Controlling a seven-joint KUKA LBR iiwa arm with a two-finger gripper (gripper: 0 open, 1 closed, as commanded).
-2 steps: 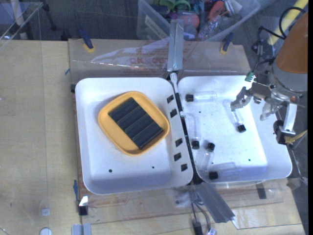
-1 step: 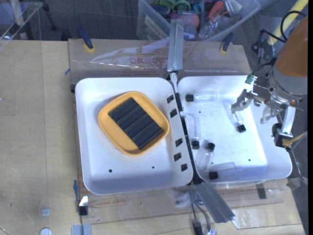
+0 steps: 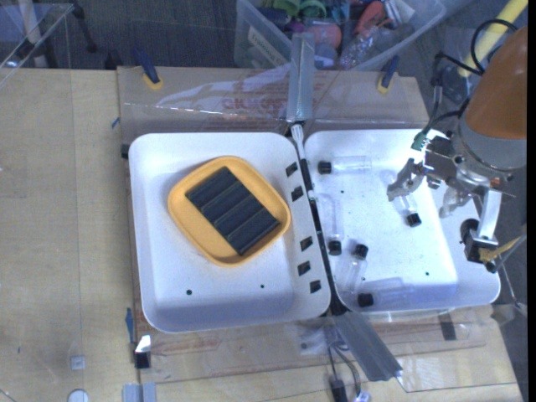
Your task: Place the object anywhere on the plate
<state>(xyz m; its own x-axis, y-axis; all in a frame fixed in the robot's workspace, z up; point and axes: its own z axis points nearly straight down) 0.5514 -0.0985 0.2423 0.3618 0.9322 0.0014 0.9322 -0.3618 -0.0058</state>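
Orange plate (image 3: 228, 210) with a dark ribbed slab on it sits in the left bin (image 3: 159, 224). Right of the plate, in the other bin (image 3: 435, 258), lie clear tubes with black caps; one (image 3: 347, 165) looks light, stiff and slippery, best pinched mid-barrel. Gripper (image 3: 427, 187) hovers there, state unclear.

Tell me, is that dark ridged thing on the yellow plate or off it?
On it. The dark ridged block lies flat inside the yellow plate, in the left bin, with yellow rim showing all around it.
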